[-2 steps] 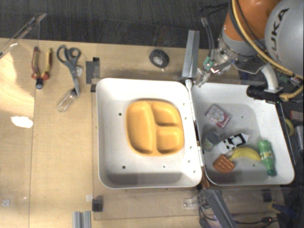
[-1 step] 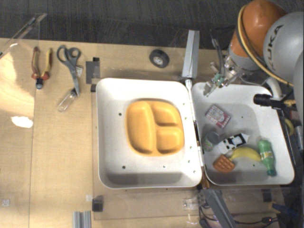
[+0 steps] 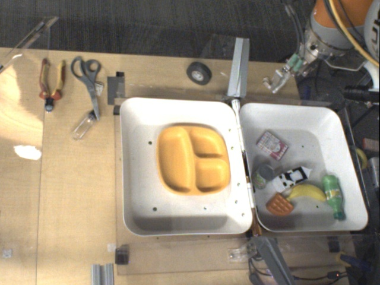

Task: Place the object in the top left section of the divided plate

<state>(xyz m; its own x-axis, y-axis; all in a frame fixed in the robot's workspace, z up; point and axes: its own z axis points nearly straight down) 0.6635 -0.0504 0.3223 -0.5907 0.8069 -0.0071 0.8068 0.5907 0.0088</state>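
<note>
A yellow divided plate (image 3: pixel 193 158) lies in the middle of the left white bin (image 3: pixel 142 212), with nothing in its sections. The right bin (image 3: pixel 350 218) holds a banana (image 3: pixel 309 192), a green bottle (image 3: pixel 333 196), an orange waffle-like piece (image 3: pixel 279 205), a black-and-white toy (image 3: pixel 293 177), a small grey item (image 3: pixel 265 174) and a pink-and-white packet (image 3: pixel 272 144). My gripper (image 3: pixel 279 80) hangs above the bench behind the right bin's far left corner, away from all objects. Nothing shows between its fingers.
Scissors (image 3: pixel 89 82) and red-handled pliers (image 3: pixel 49 82) lie on the bench at the far left. A roll of black tape (image 3: pixel 199 73) sits behind the left bin. A grey metal post (image 3: pixel 238 67) stands between the bins at the back.
</note>
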